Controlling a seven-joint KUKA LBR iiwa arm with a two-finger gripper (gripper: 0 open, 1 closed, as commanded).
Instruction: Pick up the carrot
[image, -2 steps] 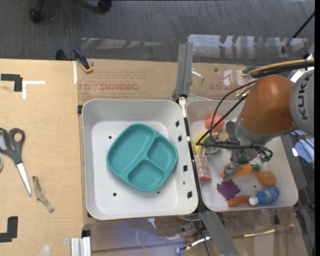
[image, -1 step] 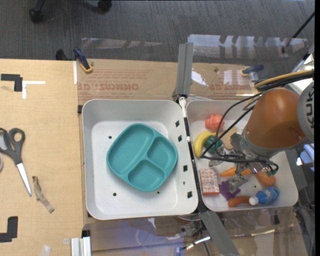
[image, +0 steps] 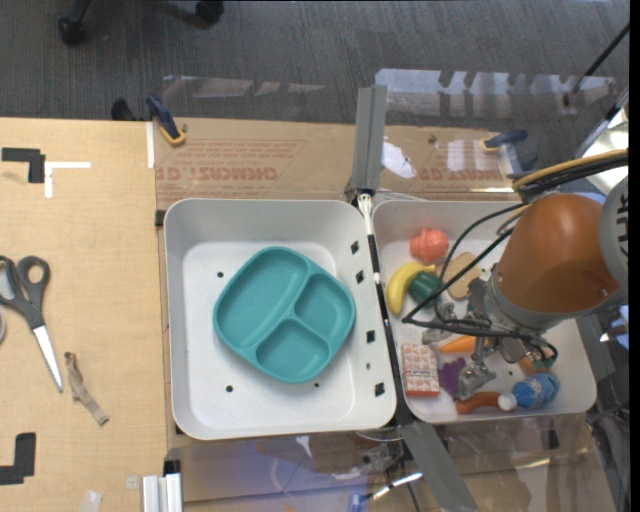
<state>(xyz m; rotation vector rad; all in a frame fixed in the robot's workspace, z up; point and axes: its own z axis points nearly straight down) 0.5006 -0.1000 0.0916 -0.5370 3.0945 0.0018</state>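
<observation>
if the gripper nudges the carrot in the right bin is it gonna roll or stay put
The carrot looks like a small, smooth toy piece, so probably stiff and light, and somewhat slippery. Its long rounded shape suggests it could roll sideways if pushed. It lies crowded among other toys beneath the gripper, near the purple piece, so neighbours would likely stop it quickly.

Red print on the cardboard sheet (image: 255, 160) behind the bins, upside down, approx. "CHEMICAL GR..." – partly cut off. Small red-white box (image: 420, 368) in right bin has print, too small to read.
</observation>
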